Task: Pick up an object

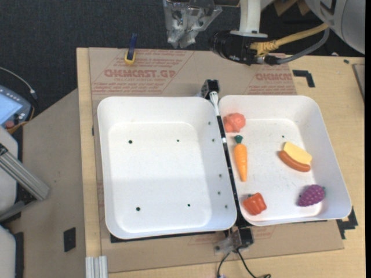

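Dark carpet surrounds a cardboard-topped bench (87, 155) that carries two shallow white bins side by side. All the candidates for picking lie in the right bin (324, 132): a carrot (240, 161) lying lengthwise just beside the bin's left wall, a pink lumpy piece (234, 122) above it near the upper left corner of that bin, a red pepper (254, 203) toward the lower left, a bunch of purple grapes (311, 195) at the lower right, and a yellow-and-orange wedge (296, 156) right of centre. They sit well apart from one another.

At the top centre of the frame the gripper (184, 38) hangs high above the bench, past the far edge of the bins and nothing sits between its fingers; whether they are spread or closed I cannot tell from this angle.

To do the pick well, the wedge or the grapes look like the easier choices, since each has free floor on all sides. The carrot and the pink piece lie close to the wall, so one finger could strike the rim or the black strip between the bins (223, 149).

The left bin (110, 155) lies in the left half of the frame. A small blue-and-yellow clip (131, 49) stands at the upper left of the cardboard, out of the way.
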Controlling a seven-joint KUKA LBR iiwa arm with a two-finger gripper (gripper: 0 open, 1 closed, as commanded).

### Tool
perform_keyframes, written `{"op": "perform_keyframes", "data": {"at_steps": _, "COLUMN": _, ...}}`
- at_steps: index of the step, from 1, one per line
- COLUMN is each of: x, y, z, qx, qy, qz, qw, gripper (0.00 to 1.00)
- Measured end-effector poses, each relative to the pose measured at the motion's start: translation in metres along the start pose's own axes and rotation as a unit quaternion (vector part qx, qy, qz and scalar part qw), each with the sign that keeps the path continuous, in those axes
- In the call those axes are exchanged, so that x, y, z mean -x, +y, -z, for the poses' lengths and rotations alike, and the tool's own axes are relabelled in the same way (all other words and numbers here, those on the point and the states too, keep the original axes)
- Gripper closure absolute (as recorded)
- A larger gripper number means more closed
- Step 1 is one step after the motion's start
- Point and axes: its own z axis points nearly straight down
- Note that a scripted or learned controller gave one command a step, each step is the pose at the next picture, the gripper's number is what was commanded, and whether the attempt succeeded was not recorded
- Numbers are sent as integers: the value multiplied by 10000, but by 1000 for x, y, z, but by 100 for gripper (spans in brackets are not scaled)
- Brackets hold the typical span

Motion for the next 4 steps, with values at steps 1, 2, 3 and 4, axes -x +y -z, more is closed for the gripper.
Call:
{"op": "perform_keyframes", "data": {"at_steps": 1, "x": 86, "y": -71, "z": 3, "qx": -30, "qy": -8, "qz": -47, "qw": 10000, "gripper": 100}}
{"op": "perform_keyframes", "data": {"at_steps": 2, "x": 26, "y": -43, "z": 0, "qx": -15, "qy": 2, "qz": 15, "qw": 10000, "gripper": 100}}
{"op": "perform_keyframes", "data": {"at_steps": 3, "x": 110, "y": -19, "z": 1, "qx": -5, "qy": -17, "qz": -57, "qw": 10000, "gripper": 100}}
{"op": "perform_keyframes", "data": {"at_steps": 4, "x": 130, "y": -47, "z": 2, "qx": -38, "qy": -8, "qz": -25, "qw": 10000, "gripper": 100}}
